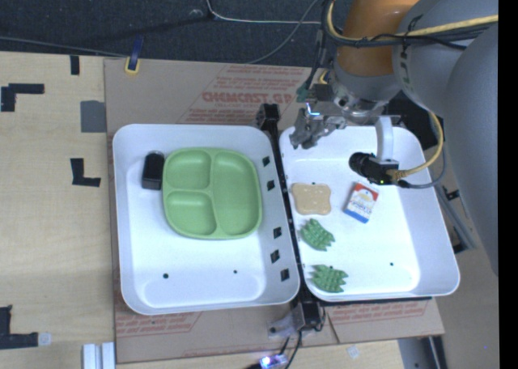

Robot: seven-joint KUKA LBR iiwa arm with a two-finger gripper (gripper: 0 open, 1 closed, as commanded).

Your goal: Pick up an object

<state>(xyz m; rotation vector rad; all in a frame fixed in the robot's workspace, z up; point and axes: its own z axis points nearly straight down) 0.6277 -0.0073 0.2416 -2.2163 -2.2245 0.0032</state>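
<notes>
Grey and orange, the arm hangs over the right bin [421, 274], its gripper [312, 129] near the far left corner; whether anything is held cannot be told. Toast slice [312, 198], small carton [361, 201] and two green leafy pieces [317, 235] lie below. Green divided plate [212, 193] partly crowds a black block [153, 171] in the left bin [133, 278].

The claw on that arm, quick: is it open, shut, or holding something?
Gripper: cannot be told; it hangs over the right bin's far left corner, nothing seen between it.

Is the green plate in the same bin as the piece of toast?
No, the green plate lies in the left bin, while the toast lies in the right bin beside it.
</notes>
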